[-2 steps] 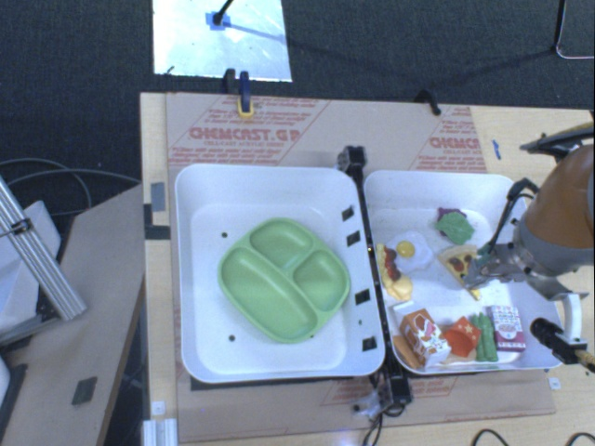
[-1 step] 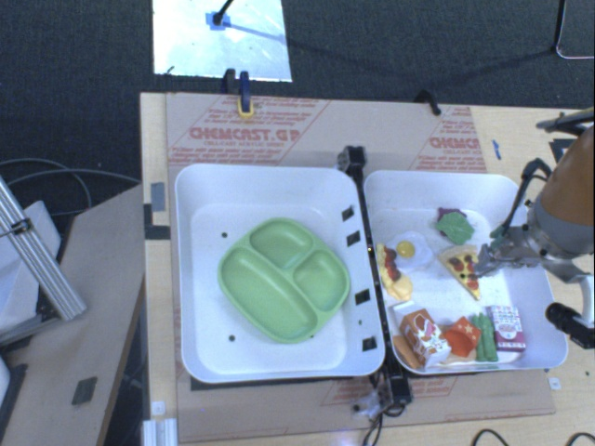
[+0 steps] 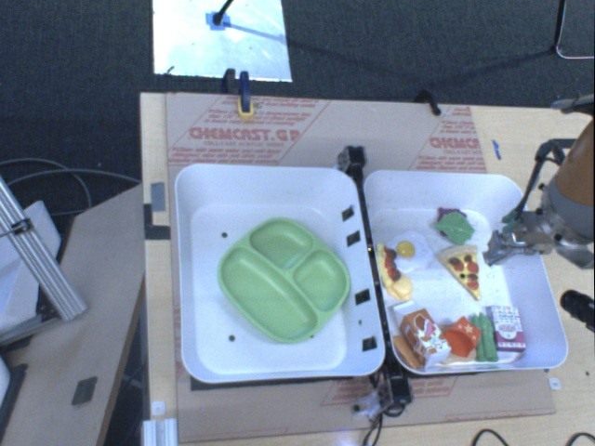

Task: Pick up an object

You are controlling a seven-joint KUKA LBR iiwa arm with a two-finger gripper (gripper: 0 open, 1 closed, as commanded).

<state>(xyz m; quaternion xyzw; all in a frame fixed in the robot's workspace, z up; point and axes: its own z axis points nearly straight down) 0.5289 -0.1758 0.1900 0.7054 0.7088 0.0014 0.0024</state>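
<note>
A cluster of toy food items is seen in the right bin point(image 3: 535, 203). A pizza slice point(image 3: 464, 268) lies near the bin's middle, with a green leaf-shaped piece point(image 3: 455, 223) just above it and a fried egg point(image 3: 406, 249) to its left. Along the left wall a pale yellow piece point(image 3: 394, 280) with red spots is placed. At the near edge a small orange-and-white carton point(image 3: 422, 335), a red piece point(image 3: 460, 336), a green piece point(image 3: 485, 335) and a red-and-white carton point(image 3: 505, 328) are lined up close together.

The end effector point(image 3: 507, 242) is positioned over the right side of this bin, just right of the pizza slice, and nothing is seen between its fingers; whether they are open or closed cannot be told. The arm point(image 3: 569, 207) is extended in from the right, its grey wrist lying over the bin's right rim.

In the left bin point(image 3: 195, 193) a green divided plate point(image 3: 284, 279) is laid slightly tilted, near the centre. Both bins are set side by side, touching, on a cardboard sheet point(image 3: 270, 128) printed with red lettering, which covers the bench point(image 3: 153, 137). A blue-and-yellow clamp point(image 3: 244, 93) is fixed at the far edge. Beyond it, a shiny metallic sheet point(image 3: 220, 24) is laid on dark carpet point(image 3: 418, 26). At the left, an aluminium frame point(image 3: 33, 258) and cables are seen.
</note>
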